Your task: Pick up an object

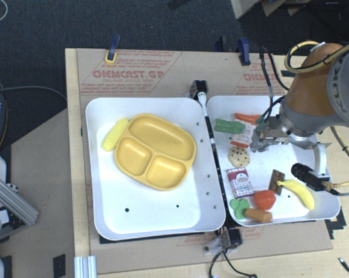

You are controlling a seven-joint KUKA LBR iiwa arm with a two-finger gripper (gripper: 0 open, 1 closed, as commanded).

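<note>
My gripper [260, 139] hangs just above the cookie [239, 156], by the green piece [229, 126]; whether my tool is spread or pressed together I cannot tell, so I should centre over the cookie before descending.

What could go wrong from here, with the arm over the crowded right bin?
The pincer hangs over the right bin, close to the green item, the carrot and the cookie. Coming down, it may nudge one aside or catch two at once.

The tomato, red packet and hot dog crowd the front corner, leaving little room around any of them.

The banana lies near the bin's wall, which may block a clean approach.
</note>
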